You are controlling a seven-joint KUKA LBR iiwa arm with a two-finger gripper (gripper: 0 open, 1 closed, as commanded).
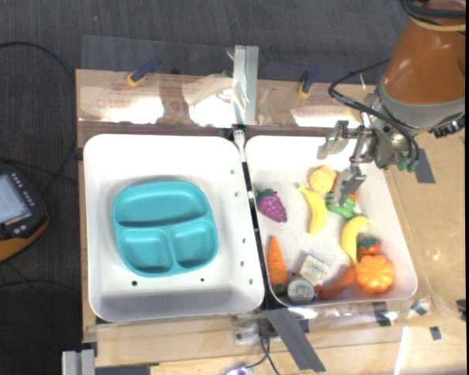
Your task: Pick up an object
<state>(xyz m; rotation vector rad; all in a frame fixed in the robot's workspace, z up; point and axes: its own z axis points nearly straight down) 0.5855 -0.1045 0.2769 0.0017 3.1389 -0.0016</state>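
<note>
My gripper (352, 172) hangs over the back part of the right bin (402, 233). My two fingers are spread a little way apart, and nothing is between them. One finger tip is right by the yellow corn (322, 180), and the green toy (342, 206) sits just under it.

The right bin is full of play food. There is a banana (314, 209) in the middle, purple grapes (272, 205) near the wall between the bins, and a carrot (276, 262) at the front. A small orange pumpkin (374, 274) sits in the front corner (a second banana (352, 236) lies just behind it).

The left bin (102, 233) has a blue tray (166, 226) with three parts.
</note>
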